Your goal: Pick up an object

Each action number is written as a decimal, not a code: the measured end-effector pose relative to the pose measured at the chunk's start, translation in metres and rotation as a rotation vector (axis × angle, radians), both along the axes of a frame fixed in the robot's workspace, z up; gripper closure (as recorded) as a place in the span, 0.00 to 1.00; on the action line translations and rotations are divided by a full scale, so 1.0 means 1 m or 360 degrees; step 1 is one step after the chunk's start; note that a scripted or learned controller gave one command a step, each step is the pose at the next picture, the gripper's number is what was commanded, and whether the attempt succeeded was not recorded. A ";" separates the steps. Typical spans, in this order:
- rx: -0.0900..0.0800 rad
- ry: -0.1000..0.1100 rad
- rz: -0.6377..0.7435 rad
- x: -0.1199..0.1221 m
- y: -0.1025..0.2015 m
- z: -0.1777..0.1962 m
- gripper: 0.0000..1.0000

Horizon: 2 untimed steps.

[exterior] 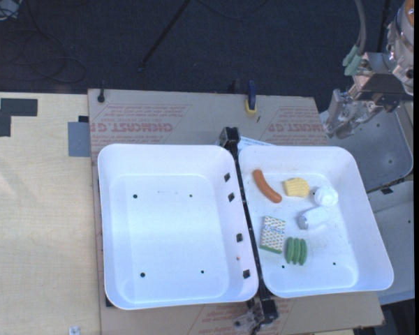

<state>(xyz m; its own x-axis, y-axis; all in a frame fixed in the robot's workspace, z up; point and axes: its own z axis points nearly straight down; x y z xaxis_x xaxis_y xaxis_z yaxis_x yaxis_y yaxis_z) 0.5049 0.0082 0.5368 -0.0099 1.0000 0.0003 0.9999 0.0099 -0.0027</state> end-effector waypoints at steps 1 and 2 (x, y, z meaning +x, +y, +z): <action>-0.0001 -0.0001 -0.0008 0.045 0.058 0.000 1.00; -0.0002 0.0003 -0.0029 -0.033 -0.031 0.001 1.00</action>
<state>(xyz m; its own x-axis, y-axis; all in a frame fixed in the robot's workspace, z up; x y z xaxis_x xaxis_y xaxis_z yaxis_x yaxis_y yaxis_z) 0.4724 -0.0231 0.5381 0.0083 1.0000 -0.0008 1.0000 -0.0083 -0.0045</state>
